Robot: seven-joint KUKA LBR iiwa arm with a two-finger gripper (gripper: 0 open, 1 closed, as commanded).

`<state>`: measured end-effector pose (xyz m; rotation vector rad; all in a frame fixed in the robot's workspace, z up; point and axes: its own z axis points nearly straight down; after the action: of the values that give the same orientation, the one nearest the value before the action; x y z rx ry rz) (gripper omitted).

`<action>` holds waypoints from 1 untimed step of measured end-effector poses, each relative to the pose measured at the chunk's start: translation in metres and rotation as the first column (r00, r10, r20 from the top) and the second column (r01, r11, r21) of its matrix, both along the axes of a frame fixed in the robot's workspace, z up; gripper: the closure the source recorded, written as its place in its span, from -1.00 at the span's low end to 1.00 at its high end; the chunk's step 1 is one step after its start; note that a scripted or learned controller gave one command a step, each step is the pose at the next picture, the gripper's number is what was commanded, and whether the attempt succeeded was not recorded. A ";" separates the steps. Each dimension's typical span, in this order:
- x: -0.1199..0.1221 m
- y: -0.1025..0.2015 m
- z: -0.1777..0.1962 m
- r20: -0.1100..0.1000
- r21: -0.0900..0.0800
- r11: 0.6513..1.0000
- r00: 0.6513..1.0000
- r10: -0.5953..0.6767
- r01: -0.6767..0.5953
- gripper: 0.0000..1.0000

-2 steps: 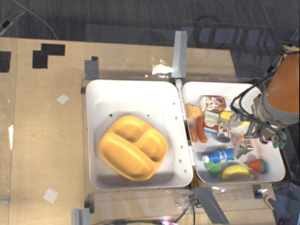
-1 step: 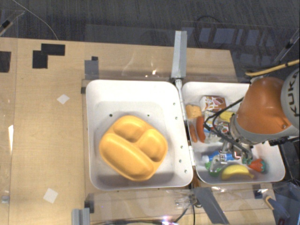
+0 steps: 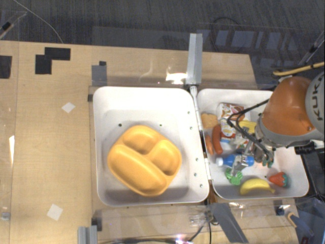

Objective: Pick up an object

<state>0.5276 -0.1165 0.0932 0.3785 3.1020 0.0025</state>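
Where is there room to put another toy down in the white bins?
The left bin has bare floor along its far wall and left wall, around the big yellow tray. The right bin is crowded: banana, strawberry, hot dog, blue bottle, with the gripper above them.

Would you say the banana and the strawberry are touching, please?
Apart: the camera view shows white bin floor between the banana and the strawberry.
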 end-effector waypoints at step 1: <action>0.056 0.011 0.000 0.003 0.001 0.998 0.998 -0.069 0.069 -1.00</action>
<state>0.5839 -0.1059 0.0937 0.4855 3.0837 0.0028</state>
